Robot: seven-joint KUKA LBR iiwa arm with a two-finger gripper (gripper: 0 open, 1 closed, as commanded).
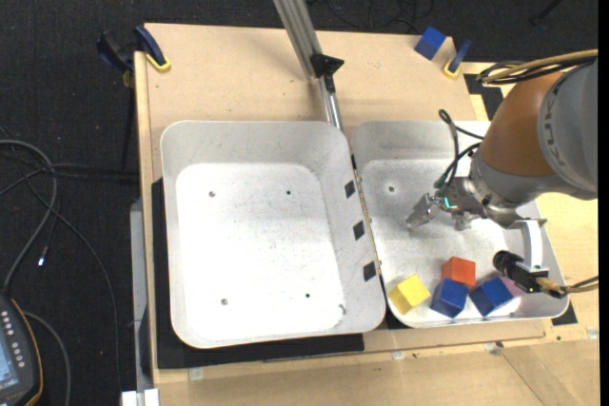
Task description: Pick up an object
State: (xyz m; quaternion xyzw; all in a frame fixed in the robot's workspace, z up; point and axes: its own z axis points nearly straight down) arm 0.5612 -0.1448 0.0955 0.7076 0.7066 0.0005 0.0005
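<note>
Sitting along the lower right bin's (400, 162) bottom edge, left to right: yellow block (410, 292), blue block (449, 298), orange block (459, 270), second blue block (491, 295). Hovering above them at centre right, gripper (440, 210), fingers spread, grasping nothing.

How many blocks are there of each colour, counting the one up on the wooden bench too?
Blue blocks: 3, two in the right bin and one on the bench
Orange block: 1
Yellow block: 1
Total: 5
</note>
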